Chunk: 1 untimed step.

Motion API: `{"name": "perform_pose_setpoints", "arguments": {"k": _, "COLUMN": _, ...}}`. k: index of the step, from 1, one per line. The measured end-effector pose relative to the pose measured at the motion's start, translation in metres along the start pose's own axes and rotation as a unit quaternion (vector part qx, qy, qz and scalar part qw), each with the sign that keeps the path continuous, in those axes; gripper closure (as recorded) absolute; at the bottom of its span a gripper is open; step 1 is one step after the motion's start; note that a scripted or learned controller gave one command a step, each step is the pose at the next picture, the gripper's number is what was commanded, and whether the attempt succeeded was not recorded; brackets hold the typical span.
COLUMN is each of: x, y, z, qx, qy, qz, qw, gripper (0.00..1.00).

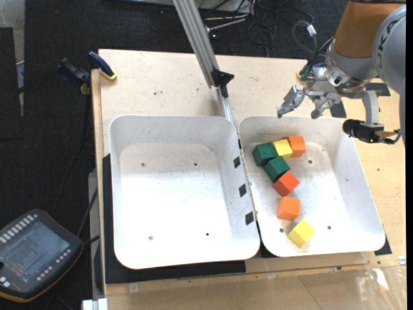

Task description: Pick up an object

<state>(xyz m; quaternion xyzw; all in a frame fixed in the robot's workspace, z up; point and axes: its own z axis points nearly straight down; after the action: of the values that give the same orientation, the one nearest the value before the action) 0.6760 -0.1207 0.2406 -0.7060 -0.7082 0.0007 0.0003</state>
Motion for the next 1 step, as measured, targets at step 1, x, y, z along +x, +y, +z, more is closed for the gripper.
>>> {"name": "perform_pose_setpoints", "arguments": {"k": 1, "x": -0.0001, "y": -0.0001, "z": 0.0, "qx": 0.0, "qy": 0.0, "qz": 0.0, "qw": 1.0, "gripper": 0.0}}
